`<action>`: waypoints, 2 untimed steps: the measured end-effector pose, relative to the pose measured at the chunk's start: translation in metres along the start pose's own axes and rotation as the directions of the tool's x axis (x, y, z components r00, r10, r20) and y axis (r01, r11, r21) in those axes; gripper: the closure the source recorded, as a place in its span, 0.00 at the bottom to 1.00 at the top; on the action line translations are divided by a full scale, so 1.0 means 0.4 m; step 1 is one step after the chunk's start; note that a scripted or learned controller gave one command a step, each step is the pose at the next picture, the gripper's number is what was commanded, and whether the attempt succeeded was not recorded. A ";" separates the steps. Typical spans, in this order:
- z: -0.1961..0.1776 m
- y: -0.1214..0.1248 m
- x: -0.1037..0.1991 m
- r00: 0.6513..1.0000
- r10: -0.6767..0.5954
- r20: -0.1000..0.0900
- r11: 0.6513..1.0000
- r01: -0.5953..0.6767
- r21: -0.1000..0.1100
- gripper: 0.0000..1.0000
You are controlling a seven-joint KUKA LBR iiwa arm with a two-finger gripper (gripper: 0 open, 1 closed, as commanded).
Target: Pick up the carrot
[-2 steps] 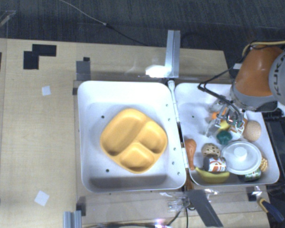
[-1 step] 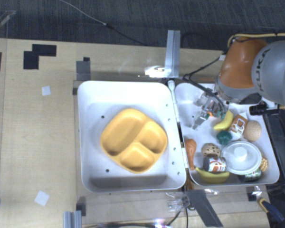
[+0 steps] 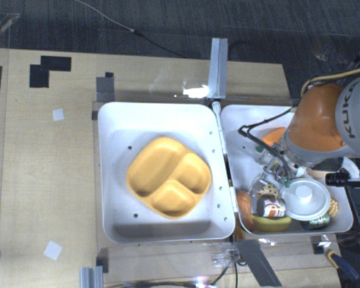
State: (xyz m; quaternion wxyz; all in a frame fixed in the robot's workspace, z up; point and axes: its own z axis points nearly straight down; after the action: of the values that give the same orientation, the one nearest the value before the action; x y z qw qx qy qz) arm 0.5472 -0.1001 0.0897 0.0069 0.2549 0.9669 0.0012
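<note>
Carrot (image 3: 245,204) — long axis near vertical in view, beside gripper (image 3: 270,182).

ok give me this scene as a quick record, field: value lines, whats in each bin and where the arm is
left bin: yellow divided plate, three compartments, lying near the middle
right bin: crowded with small items under the arm
carrot: orange, partly hidden by the arm, towards the bin's far side
other items: white lidded bowl, banana-like yellow-green piece at the near edge, small can, orange-red item by the near left wall
arm: over the right bin
gripper: down among the items, fingers not readable
</note>
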 end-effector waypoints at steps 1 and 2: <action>-0.204 -0.114 -0.209 0.995 0.098 0.003 0.995 -0.098 0.002 0.00; 0.006 0.106 -0.237 0.992 0.130 -0.002 0.992 -0.130 0.000 0.00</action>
State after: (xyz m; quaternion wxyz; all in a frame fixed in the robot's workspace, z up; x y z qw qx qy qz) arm 0.6506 -0.1099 0.0886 0.0056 0.3173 0.9483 0.0019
